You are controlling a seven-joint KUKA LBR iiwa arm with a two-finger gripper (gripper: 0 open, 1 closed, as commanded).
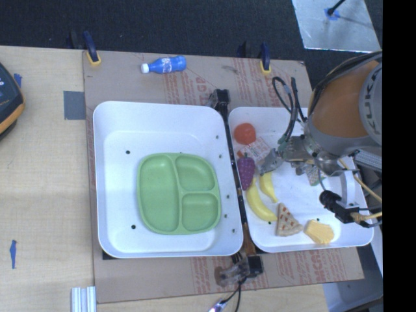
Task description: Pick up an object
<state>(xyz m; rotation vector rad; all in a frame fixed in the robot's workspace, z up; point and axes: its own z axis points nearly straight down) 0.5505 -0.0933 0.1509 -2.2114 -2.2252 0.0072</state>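
I see the candidate objects all in the right bin [364,242], grouped toward its left and near side. A red tomato [245,133] sits at the far left of that bin; nearer from it lies a purple bunch of grapes [246,171], close against the bin's left wall. Two yellow bananas follow: one [267,185] just right of the grapes, the other [259,205] nearer and touching or almost touching the first. A pizza slice [286,221] lies near the second banana's near end, and a yellow cheese block [320,231] sits just right of the slice, near the bin's near rim. The gripper [272,163] hangs over the bin's middle left, its tip just above the first banana and right of the grapes; I cannot tell from this angle whether it is open or closed, and I see nothing held in it. The arm [341,109] enters from the right, orange band over grey, with black cables looping beside it. The left bin [107,174] holds a green divided plate [177,192]. On the table [39,174] beyond the bins lies a small blue bottle [164,64], on its side.
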